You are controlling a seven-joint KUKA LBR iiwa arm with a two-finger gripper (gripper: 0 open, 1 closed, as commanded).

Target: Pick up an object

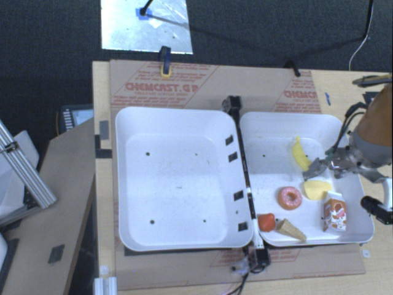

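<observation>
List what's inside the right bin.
Right bin holds a banana, a yellow wedge, a pink donut, a small carton, an ice cream cone and a red piece. The gripper covers whatever lies beneath it.

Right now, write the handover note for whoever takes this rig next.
Gripper: low in the right bin, between the banana and the yellow wedge; nothing seen in it.
Also in that bin: pink donut, small carton, ice cream cone, red piece at the front left corner.
Done: no pick yet.
Left: grasp one object, probably the wedge or banana, and lift it.
</observation>
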